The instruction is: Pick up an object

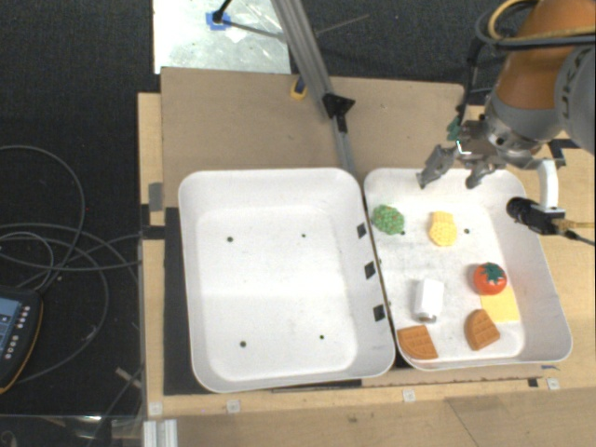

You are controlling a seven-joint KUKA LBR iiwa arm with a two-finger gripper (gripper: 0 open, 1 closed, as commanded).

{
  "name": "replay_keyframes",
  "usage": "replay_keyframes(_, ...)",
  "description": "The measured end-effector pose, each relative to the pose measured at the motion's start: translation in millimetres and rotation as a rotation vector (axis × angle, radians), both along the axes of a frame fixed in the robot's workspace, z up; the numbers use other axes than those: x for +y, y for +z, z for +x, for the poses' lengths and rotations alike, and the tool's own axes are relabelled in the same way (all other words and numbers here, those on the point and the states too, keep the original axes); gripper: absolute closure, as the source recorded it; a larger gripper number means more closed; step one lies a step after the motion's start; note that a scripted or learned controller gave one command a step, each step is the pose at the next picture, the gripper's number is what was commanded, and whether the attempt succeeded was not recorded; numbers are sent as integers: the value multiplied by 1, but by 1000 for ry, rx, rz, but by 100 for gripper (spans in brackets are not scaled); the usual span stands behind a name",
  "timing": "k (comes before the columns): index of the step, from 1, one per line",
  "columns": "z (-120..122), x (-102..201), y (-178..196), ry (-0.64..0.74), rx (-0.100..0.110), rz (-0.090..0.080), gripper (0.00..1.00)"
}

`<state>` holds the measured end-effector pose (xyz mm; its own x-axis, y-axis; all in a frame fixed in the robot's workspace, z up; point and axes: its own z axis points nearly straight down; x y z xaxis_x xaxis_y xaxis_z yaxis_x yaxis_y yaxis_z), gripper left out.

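- Looks like the approach step of the pick: gripper (455, 171) hanging over the far edge of the right bin (549, 338), fingers spread apart, nothing between them.
- No object lifted yet. All candidates sitting on the right bin's floor: green leafy piece (388, 218) near the bin's left wall, yellow piece (442, 229) just right of it, white block (428, 297) around the middle, tomato (490, 277) touching a flat yellow slab (504, 305), two brown bread-like pieces (417, 342) and (481, 330) at the near edge.
- Closest to the fingers: green leafy piece and yellow piece (either probably the easiest grab, both standing clear of their neighbours).
- Next move, by my guess: slide toward the near side until centred over one of those two, line up the open fingers across it, drop straight down, close, lift.
- Tomato looks riskier, round and pressed up against the slab.
- Left bin (200, 343) just beside the right one.
- Writing or brands: nothing readable on objects, bins or arm. Can't really tell at this resolution whether the small dark tabs (369, 269) between the bins carry print.
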<state>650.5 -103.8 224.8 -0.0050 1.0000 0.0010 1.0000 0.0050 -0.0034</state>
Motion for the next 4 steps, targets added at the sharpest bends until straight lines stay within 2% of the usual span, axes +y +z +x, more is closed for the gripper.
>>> replay_keyframes(1, 1, 0, 3, 1, -4, -1, 0)
replay_keyframes(2, -1, 5, -40, 1, -1, -1, 0)
replay_keyframes(3, -2, 8, -102, 0, 1, 0, 0)
replay_keyframes(4, 1, 9, -130, -1, -9, 2, 0)
